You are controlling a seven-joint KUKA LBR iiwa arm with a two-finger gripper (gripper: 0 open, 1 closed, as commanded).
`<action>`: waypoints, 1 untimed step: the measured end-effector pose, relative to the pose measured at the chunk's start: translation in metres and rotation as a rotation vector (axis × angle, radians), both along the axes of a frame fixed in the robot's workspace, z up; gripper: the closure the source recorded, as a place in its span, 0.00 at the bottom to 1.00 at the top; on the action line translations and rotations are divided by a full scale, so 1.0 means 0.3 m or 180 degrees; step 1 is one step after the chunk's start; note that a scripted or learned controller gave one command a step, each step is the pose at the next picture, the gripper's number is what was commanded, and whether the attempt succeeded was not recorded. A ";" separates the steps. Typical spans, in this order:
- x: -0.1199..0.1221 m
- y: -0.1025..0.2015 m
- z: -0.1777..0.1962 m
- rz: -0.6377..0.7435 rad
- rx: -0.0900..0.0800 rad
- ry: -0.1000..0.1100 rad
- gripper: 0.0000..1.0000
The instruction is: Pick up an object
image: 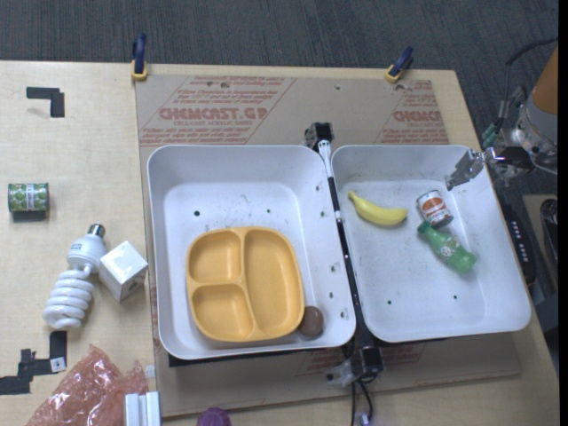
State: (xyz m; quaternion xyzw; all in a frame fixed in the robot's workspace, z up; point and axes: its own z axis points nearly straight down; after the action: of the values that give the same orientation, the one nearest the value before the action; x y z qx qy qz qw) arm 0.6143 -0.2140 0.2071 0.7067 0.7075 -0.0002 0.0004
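- At the right rim of the right bin (501, 238), the gripper (463, 171) hangs above the upper corner, holding nothing I can see; whether it is released or clenched I cannot tell.
- Inside that bin lie a banana (377, 209), a small can (433, 209) and a green bottle (448, 248), the can just beside the bottle.
- My judgement: the approach step is in hand; next it must descend over one object.
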 end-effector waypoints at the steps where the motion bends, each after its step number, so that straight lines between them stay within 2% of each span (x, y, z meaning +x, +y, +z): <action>1: -0.041 0.039 -0.382 -0.0004 0.0002 0.0002 0.00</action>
State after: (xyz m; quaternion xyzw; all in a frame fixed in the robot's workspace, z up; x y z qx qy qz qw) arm 0.6020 -0.2024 0.0925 0.7071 0.7071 -0.0002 0.0000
